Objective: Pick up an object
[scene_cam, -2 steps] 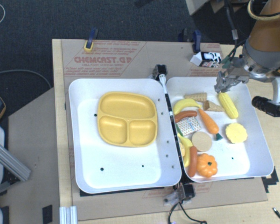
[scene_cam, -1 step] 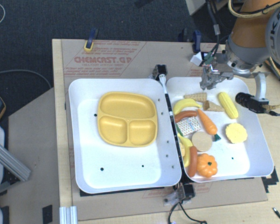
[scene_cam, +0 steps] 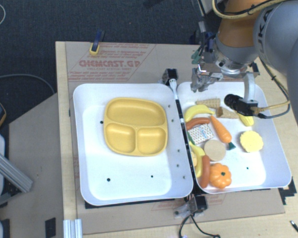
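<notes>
The toy food I could pick from lies in the right bin (scene_cam: 280, 157). I place it all by the carrot (scene_cam: 220, 128), which lies slantwise near the bin's middle. Just beside the carrot on the view's left is a red sausage (scene_cam: 197, 122). A banana (scene_cam: 196, 112) lies just beyond that sausage, and a patterned packet (scene_cam: 201, 133) lies on its near side. Nearer the camera than the carrot sits a pale round disc (scene_cam: 215, 150). Further that way an orange pumpkin (scene_cam: 219, 176) sits beside a second sausage (scene_cam: 204, 166). To the carrot's right in the view lies a yellow round slice (scene_cam: 251, 141). Beyond the carrot, towards the far rim, lies a tan wafer (scene_cam: 211, 103).

My gripper (scene_cam: 201, 86) hangs beyond the carrot too, past the wafer, over the bin's far corner on the view's left side. My fingers (scene_cam: 194, 86) point down, a little apart, with nothing between them.

Well to the view's left of the carrot, the left bin (scene_cam: 82, 103) holds a yellow divided tray (scene_cam: 135, 125). Both bins rest on a cardboard sheet (scene_cam: 114, 58) printed in red. Far beyond the carrot, at that sheet's far edge, sits a yellow and blue clamp (scene_cam: 96, 45).
</notes>
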Robot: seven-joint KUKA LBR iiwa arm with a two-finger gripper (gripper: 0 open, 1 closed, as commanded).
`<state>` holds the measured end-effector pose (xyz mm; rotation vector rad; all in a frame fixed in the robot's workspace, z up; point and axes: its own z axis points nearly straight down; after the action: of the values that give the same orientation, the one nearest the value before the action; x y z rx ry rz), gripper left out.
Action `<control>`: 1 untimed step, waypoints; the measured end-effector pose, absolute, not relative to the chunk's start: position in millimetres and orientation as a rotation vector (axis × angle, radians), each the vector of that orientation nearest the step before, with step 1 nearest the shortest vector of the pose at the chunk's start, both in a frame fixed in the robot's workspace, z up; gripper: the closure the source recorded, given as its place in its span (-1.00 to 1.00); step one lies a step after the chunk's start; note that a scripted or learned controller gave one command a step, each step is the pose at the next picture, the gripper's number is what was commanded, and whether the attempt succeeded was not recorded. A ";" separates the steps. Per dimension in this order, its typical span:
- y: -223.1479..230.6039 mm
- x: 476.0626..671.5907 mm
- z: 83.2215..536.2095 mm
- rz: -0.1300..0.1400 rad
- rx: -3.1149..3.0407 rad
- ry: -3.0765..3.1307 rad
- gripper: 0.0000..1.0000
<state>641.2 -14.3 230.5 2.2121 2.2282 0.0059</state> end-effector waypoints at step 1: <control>37.7 654.2 235.5 0.006 2.213 2.227 1.00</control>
<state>654.2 37.7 235.5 2.2132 2.2265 0.0061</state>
